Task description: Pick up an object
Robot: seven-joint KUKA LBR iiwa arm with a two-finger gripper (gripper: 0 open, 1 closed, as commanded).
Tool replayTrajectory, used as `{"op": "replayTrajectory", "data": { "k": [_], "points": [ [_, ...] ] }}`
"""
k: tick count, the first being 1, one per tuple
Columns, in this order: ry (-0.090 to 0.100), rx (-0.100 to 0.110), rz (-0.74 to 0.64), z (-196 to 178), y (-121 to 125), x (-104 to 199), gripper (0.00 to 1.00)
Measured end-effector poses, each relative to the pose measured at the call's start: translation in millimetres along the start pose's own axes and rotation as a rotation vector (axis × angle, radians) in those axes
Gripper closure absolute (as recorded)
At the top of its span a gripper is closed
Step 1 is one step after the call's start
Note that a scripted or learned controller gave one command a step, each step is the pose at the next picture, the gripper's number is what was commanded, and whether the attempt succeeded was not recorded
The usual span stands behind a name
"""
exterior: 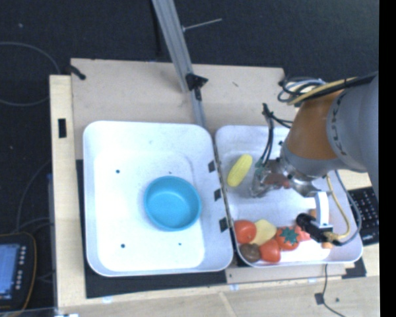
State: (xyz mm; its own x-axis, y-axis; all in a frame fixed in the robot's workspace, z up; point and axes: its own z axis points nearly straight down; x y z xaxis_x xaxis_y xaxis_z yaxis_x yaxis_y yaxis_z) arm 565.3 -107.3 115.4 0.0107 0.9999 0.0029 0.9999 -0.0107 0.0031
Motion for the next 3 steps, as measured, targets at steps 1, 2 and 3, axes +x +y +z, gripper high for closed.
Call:
{"op": "replayTrajectory", "data": {
  "k": [1, 2, 3],
  "points": [
    [0.0, 0.0, -0.018, -47.0, 3.7, 6.9, 1.0],
    [-0.001, -0.004, -0.015, -112.4, 3.6, 1.0, 1.0],
    [-0.002, -0.002, -0.018, -141.1, 5.4, 0.6, 1.0]
  ]
}}
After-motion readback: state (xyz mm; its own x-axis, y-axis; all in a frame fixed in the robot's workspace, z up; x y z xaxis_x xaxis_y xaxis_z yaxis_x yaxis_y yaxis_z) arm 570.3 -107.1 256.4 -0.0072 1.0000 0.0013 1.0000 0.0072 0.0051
